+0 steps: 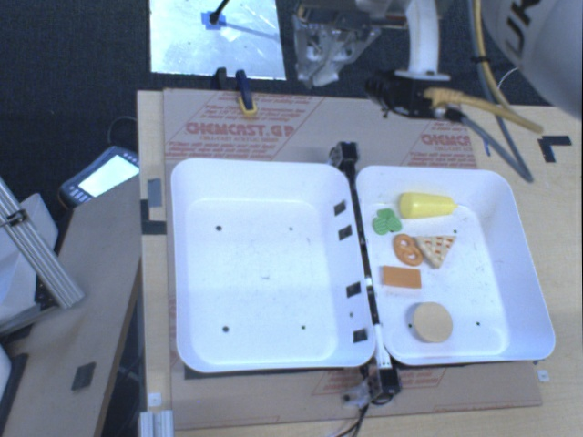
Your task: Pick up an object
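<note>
five small toys sit in the right bin [510, 244], the yellow corn [425, 205] lying crosswise at its far end. the gripper [321, 57] hangs beyond the bins, up and left of it.

From my feed: dark carpet floor [73, 71], shiny metal plate [214, 25] lying on it, wooden bench [155, 271], cardboard sheet [273, 126] under the bins.
</note>
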Robot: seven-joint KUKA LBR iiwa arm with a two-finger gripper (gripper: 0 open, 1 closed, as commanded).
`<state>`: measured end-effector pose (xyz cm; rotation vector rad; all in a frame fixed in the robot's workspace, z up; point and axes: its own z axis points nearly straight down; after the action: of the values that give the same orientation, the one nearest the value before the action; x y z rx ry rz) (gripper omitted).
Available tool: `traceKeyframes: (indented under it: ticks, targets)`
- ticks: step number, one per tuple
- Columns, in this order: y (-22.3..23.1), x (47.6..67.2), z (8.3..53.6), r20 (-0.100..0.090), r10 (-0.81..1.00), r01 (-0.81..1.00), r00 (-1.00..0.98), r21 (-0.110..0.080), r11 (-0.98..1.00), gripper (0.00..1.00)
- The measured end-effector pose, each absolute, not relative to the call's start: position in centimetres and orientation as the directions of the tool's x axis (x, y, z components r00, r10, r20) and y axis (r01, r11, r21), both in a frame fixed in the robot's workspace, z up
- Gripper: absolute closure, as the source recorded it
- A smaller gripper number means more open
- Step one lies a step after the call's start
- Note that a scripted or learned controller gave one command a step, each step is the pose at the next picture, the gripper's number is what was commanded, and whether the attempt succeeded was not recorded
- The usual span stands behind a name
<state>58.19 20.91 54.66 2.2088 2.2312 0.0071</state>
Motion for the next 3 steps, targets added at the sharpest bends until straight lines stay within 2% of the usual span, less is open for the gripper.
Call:
traceKeyframes:
  ticks: [1, 2, 3]
  targets:
    - [20.9, 58.2, 54.6, 0.002, 1.000, 1.000, -0.011, 0.003, 0.011, 0.00]
    - [20.9, 58.2, 55.8, 0.003, 1.000, 1.000, -0.016, 0.006, 0.016, 1.00]
    - [20.9, 58.2, 55.7, 0.002, 1.000, 1.000, -0.017, 0.005, 0.017, 0.00]
